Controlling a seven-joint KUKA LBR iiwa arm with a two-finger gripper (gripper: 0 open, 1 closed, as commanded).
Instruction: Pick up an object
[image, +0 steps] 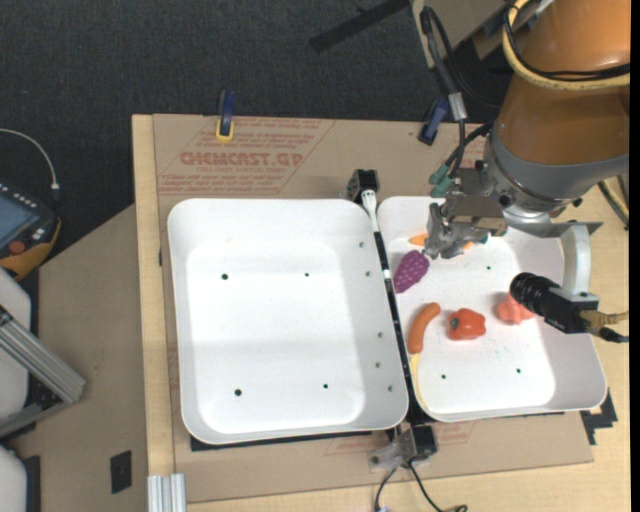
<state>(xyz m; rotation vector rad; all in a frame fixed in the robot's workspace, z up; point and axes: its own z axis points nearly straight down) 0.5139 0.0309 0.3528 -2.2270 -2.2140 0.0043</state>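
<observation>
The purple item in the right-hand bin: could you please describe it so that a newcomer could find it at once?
Start at the right bin, the one the arm reaches over. Along its left wall, next to the divider between the bins, lies the purple item, just below the gripper. It is the only purple thing there; its neighbours, the sausage-shaped piece and the round piece, are orange and red.

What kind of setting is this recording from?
Probably a robotics lab grasping rig: two white bins on a cardboard-covered bench, toy food such as a purple piece and an orange sausage, and clamps and cables around the edges.
</observation>
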